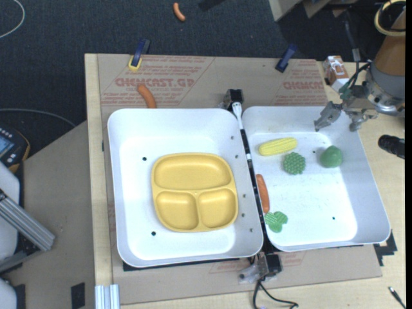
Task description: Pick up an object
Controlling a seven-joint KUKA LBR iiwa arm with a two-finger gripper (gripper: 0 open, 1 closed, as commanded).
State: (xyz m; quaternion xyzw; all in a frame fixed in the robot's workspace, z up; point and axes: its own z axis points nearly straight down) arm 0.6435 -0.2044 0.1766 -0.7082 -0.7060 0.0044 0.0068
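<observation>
The claw (pixel 341 116) is seen at the upper right, above the far edge of the right bin (pixel 360 227). Its two fingers are spread wide, one tip pointing left toward the bin's back wall and the other down to the right. Nothing is held between them, and no toy is touched. The arm (pixel 391 63) is cut off by the frame's right side, so little beyond the wrist can be made out.

In the right bin, an ear of corn (pixel 277 147) is laid near the back left. A green studded ball (pixel 294 163) is placed just in front of it, and a smooth green ball (pixel 331 156) lies to the right, nearest the claw but apart from it. An orange sausage (pixel 262 192) is set along the bin's left wall, with a leafy green piece (pixel 276 221) just beside its near end; what that piece is meant to be is hard to tell.

The left bin (pixel 129 237) is occupied by a yellow divided plate (pixel 194 191). Another orange sausage (pixel 147 95) is seen on the board behind that bin.
</observation>
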